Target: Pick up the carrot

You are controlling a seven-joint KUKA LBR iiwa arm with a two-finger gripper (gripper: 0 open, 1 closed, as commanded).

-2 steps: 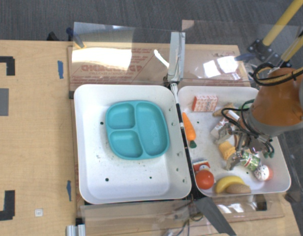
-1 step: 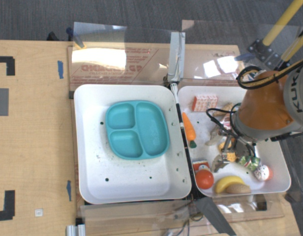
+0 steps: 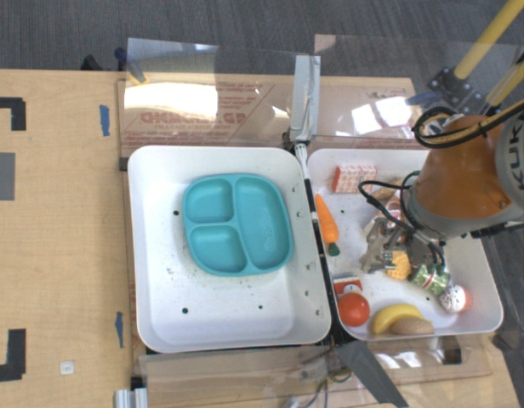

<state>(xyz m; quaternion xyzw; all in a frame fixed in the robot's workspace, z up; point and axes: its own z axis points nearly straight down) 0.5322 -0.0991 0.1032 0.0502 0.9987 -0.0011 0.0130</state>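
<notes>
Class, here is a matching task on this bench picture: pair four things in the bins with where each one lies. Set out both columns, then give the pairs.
1. carrot
2. teal plate
3. banana
4. tomato

a. middle of the left bin
b. right bin, near edge, right of the red thing
c. right bin, along its left wall
d. right bin, near-left corner

Pairs: 1-c, 2-a, 3-b, 4-d

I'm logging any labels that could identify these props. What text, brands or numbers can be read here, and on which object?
Nothing reads clearly.
Clear sheet behind the left bin: red print, too blurred to read.
Small red-and-white box in the right bin: markings too small.
Small can by the end effector: label unreadable.
</notes>
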